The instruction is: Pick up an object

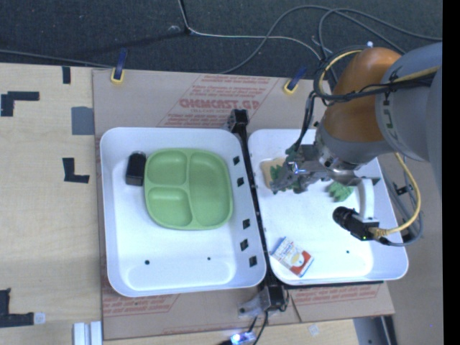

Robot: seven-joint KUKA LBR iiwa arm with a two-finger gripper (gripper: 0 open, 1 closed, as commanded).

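Gripper (293, 177): low in right bin (323, 264), over the greenish clutter (277, 178) by the divider — my jaws' state, cannot tell.
Targets: clutter beneath me; small packet (292, 256) near front.
Advice: descend centred on one piece — avoid the wall.

The two bins (115, 214) look like smooth white plastic with a soft shine. The green divided plate (189, 189) seems plastic too, matt and even. Under the bins lies brown cardboard (208, 95), dull, with red print. The bench (36, 214) has a pale wood-like surface. The arm's orange band (363, 81) is glossy, its grey shell (413, 99) is smooth. The small packet (291, 256) looks like printed paper or card.
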